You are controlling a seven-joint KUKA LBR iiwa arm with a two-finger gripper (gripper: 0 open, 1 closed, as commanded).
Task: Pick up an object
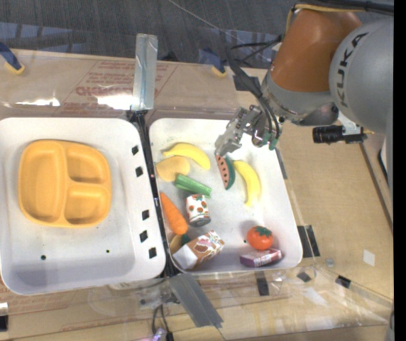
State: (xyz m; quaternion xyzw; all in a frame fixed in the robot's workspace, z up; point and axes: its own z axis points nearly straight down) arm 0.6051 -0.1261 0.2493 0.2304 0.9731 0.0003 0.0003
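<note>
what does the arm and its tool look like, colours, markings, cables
The arm is a rounded, glossy light-grey shell with dark KUKA lettering on its side and a wide orange band above the wrist. Black cables run past the wrist. The tool is small, grey metal with thin fingers, with a green-tipped part beside it.

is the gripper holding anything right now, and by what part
Nothing shows between its fingers. The gripper hangs over the right bin, just above the watermelon slice, which lies on the bin floor.

the grey arm [363, 62] bears the letters "kuka"; other print is unreadable.
</note>
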